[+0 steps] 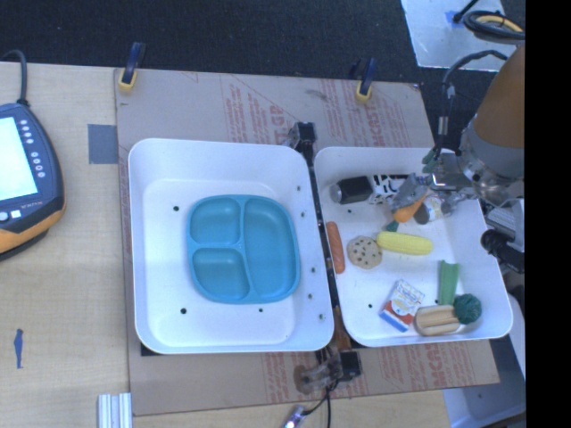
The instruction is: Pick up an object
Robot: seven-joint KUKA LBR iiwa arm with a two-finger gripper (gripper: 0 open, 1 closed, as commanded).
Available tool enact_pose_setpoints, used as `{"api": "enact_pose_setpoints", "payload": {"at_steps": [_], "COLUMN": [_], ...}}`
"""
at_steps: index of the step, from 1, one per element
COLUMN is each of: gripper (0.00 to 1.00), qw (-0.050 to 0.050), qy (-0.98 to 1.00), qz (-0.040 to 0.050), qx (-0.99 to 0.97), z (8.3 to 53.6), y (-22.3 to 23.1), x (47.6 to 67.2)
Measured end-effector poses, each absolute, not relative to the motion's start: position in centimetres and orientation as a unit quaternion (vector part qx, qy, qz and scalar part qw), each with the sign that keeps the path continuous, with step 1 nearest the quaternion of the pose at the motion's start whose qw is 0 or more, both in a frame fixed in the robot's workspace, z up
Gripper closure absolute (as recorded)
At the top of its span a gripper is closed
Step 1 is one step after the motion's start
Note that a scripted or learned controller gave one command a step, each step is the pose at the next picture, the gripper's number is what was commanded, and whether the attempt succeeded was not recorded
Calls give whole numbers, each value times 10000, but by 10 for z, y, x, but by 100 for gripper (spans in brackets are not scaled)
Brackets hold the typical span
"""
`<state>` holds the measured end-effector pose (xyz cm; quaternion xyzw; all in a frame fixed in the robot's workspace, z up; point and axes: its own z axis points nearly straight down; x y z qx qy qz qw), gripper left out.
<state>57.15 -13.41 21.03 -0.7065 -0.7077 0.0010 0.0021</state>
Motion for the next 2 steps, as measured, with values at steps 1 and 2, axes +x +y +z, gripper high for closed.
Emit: {"api": "enact_pose_setpoints", "payload": {"at_steps": [1,2], "gripper": [0,0], "qw": [16,13], "qy": [-7088,-7090], "qz": [20,14], "qx": [-7054,-7052], "z": [118,92], "y": [-177,-155], "x": [535,597]}}
